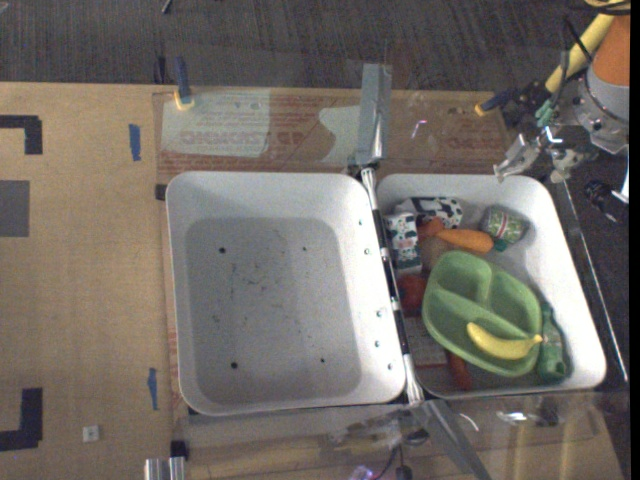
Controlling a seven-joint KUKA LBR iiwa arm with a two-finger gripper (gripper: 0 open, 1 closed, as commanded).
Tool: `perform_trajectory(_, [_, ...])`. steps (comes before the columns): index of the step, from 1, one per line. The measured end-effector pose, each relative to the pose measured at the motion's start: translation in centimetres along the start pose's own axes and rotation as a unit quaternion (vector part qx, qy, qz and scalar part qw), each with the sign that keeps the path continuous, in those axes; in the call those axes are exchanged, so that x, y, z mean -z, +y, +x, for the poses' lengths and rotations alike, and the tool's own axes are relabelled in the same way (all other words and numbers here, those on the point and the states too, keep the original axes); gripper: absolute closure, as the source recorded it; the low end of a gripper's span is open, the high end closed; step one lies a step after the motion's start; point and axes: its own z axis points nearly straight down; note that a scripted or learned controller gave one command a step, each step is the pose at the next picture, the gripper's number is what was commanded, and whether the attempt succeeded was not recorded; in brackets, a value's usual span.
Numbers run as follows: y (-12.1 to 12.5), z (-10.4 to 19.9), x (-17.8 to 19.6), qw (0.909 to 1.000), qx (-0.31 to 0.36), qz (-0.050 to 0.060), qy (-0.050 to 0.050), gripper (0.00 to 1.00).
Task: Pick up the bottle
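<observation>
Bottle (551, 356), seemingly the dark green piece, lies at 4 o'clock in the right bin (578, 268), touching the green plate (470, 303) that carries a banana (500, 344). On the worktop (80, 268), the left bin (270, 288) sits at 9 o'clock of it. The end effector (536, 158) hovers over the right bin's 1 o'clock corner, well apart from the bottle; open or closed, I cannot tell.

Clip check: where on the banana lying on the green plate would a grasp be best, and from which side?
Probably the thick middle of the banana, from straight above, closing across its narrow width. It lies flat and uncovered on the green plate, its long axis roughly left to right in view, and both ends taper.
</observation>
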Motion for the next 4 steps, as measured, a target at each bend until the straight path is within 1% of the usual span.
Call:
perform_trajectory(1, [-1.8,-1.1,-12.4,0.9996,-0.028,0.000,0.001,0.00])
perform_trajectory(2, [-6.8,0.4,-14.5,0.9970,-0.077,-0.002,-0.001,0.00])
perform_trajectory(3, [-13.4,-0.7,-13.0,0.9986,-0.046,-0.027,-0.007,0.00])
perform_trajectory(4, [-15.4,0.9,-11.8,0.9813,-0.185,-0.050,-0.018,0.00])
